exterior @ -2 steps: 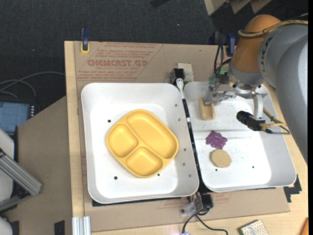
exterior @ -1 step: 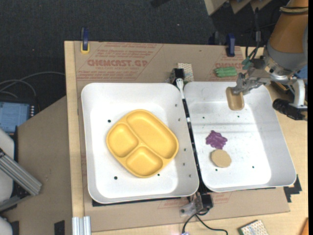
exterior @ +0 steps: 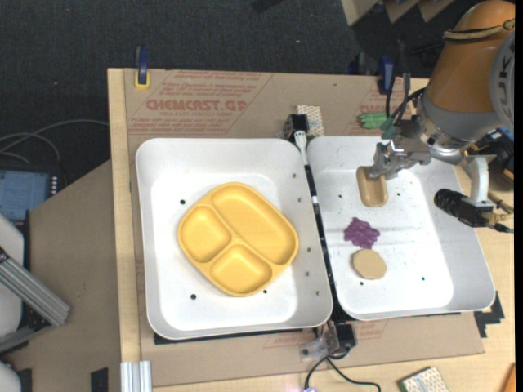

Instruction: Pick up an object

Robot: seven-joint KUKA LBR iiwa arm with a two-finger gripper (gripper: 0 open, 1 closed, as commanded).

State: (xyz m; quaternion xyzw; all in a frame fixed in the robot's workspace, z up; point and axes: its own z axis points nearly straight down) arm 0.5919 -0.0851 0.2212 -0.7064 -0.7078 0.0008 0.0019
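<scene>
The right bin (exterior: 458,292) holds three small objects. A purple, ragged-edged piece (exterior: 360,233) lies near its middle, with a round tan disc (exterior: 369,265) just in front of it. A tan, rounded block (exterior: 373,191) sits toward the back left of that bin. My gripper (exterior: 384,167) hangs directly over the top of the tan block, touching or nearly touching it, and the grey metal hides how it meets the block. The arm reaches in from the right, its orange band (exterior: 474,55) above the wrist.
In the left bin (exterior: 155,170) lies a yellow divided plate (exterior: 237,238) with three compartments. A black cable or bracket (exterior: 459,207) juts over the right bin's right side. A green item (exterior: 374,122) lies on the board behind the right bin.
</scene>
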